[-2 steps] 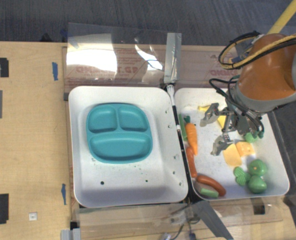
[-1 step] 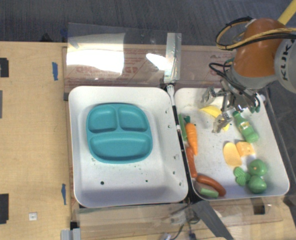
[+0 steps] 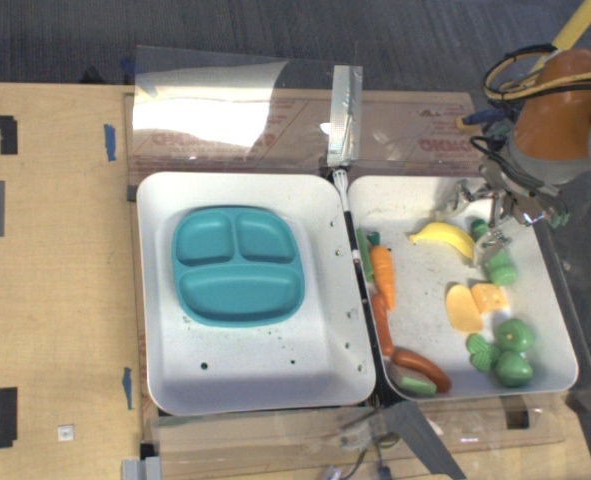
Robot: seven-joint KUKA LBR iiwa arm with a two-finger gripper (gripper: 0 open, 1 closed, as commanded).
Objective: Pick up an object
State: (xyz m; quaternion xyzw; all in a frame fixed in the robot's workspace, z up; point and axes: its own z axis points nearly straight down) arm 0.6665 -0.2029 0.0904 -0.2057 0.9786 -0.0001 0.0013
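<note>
Yellow plastic toy banana (image 3: 445, 237) lies flat in the right white bin (image 3: 560, 313) — just left of and slightly below the metal two-finger end effector (image 3: 495, 218), long axis left-right, curved, tip toward it. Can't tell the end effector's opening. Bins sit on a light wooden worktop (image 3: 45, 268) — dark grey floor (image 3: 275, 8) beyond.

Claw (image 3: 491, 211) above banana (image 3: 445, 237)
</note>
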